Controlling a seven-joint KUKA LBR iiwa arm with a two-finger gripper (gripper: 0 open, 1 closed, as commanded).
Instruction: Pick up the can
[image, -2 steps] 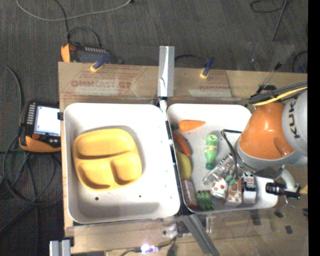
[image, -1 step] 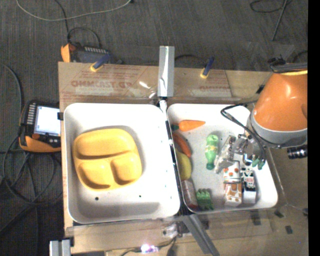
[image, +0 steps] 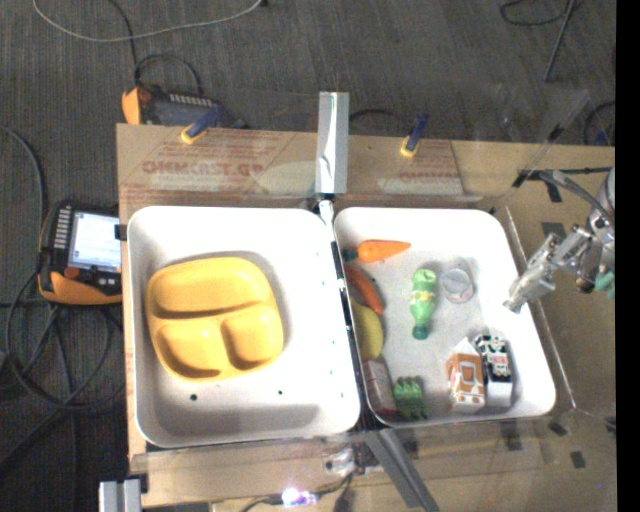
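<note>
A small silvery, round can-like object (image: 457, 282) stands upright in the upper right part of the right bin (image: 500, 228), beside a green bottle (image: 424, 301). Another small reddish cylinder (image: 378, 384) lies at the bin's front left; I cannot tell which of the two is the can. My gripper (image: 526, 287) hangs over the right rim of the right bin, slanting down to the left, some way right of the silvery object and holding nothing that I can see.
The right bin also holds a carrot (image: 383, 250), a second orange piece (image: 364, 288), a yellow fruit (image: 370, 334), a green block (image: 410, 397) and two small cartons (image: 465, 378) (image: 495, 366). A yellow divided tray (image: 214, 315) lies in the left bin (image: 150, 400).
</note>
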